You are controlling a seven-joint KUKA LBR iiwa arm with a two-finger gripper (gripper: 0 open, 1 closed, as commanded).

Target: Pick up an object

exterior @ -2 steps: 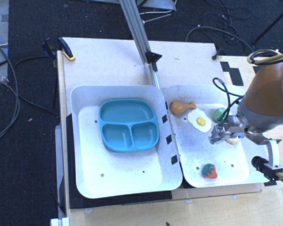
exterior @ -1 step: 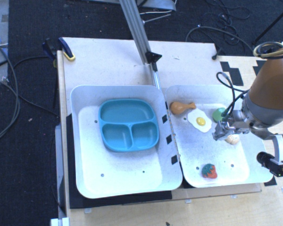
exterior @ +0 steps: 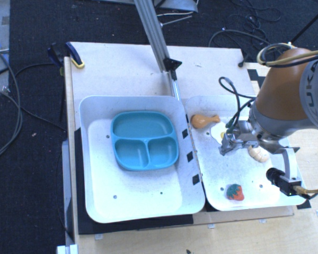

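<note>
Two white bins side by side; left bin [exterior: 95, 194] holds a blue tray [exterior: 145, 140] with three compartments, sitting a bit toward 12 of that bin's centre. Right bin [exterior: 212, 194] has the pickable stuff: drumstick toy [exterior: 204, 120] at about 11 o'clock in the bin, strawberry toy [exterior: 234, 192] at about 6, and a pale piece [exterior: 258, 154] near 3, partly under the wrist.

Arm comes in from 3 o'clock, gripper [exterior: 226, 144] low over the middle of the right bin, pointing toward 9. Cannot tell how its tips stand, too small and dark against the bin. Nothing visibly held. A pale yellowish patch [exterior: 217, 134] lies just at the tool's 11 side, could be another item, unclear.

Nearest candidates by my read: drumstick, just at 11 of the tool, or the pale piece at its 4. Drumstick looks like hollow plastic, so probably light, stiff, smooth and a bit slippery; best taken across the thin neck or the round end's narrow side, else it may roll or squirt out. Strawberry looks small and rounded, likely light too, take across its middle
</note>
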